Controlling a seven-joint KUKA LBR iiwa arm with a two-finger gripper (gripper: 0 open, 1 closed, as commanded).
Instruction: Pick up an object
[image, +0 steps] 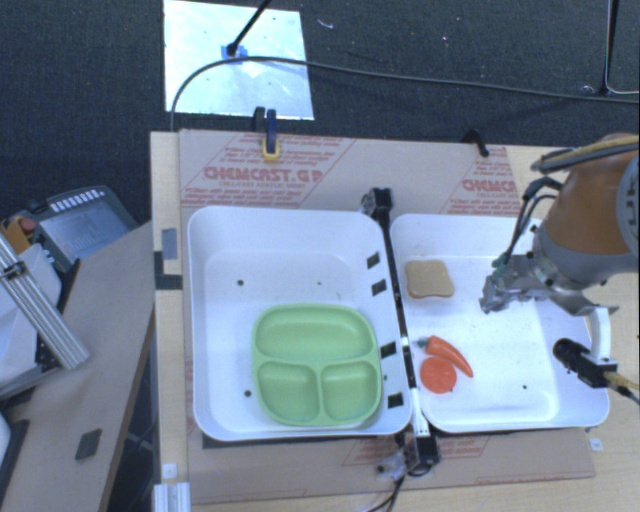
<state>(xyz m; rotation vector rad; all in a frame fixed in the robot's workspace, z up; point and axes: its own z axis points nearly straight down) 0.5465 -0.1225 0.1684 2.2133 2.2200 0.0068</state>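
Orange carrot (448, 351) and round red tomato slice (437, 375), smooth plastic, touching, lie in right bin (575, 405); flat tan bread slice (429, 280) near. My pincer (497, 297) hovers beside bread, approach step; how it stands, cannot tell. Next: pick target, descend squarely.

Left bin (215, 300): green divided plate (316, 363), front centre | Right bin (560, 405): tan bread slice (429, 279) rear left; orange carrot (447, 350) touching red round slice (438, 375), front left | Gripper (497, 297) over right bin, right of bread, apart from all items
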